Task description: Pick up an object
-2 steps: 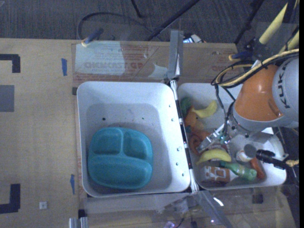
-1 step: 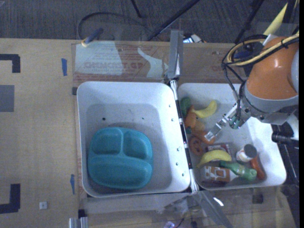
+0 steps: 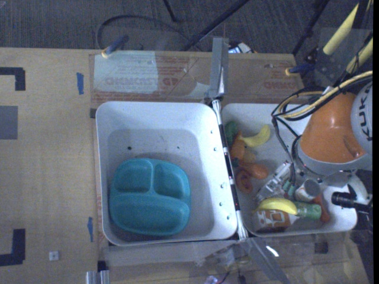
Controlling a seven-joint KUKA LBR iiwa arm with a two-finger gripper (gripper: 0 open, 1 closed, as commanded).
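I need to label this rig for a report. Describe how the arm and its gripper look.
The arm is grey with a broad, rounded orange band above the wrist, and dark lettering marks its pale casing. Yellow and black cables loop along it. The gripper is a small metallic grey assembly, too blurred to describe in detail.

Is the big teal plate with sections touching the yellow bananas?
Apart. The camera view shows the teal sectioned plastic plate alone in the left white bin; both yellow toy bananas lie in the right white bin, across the divider.
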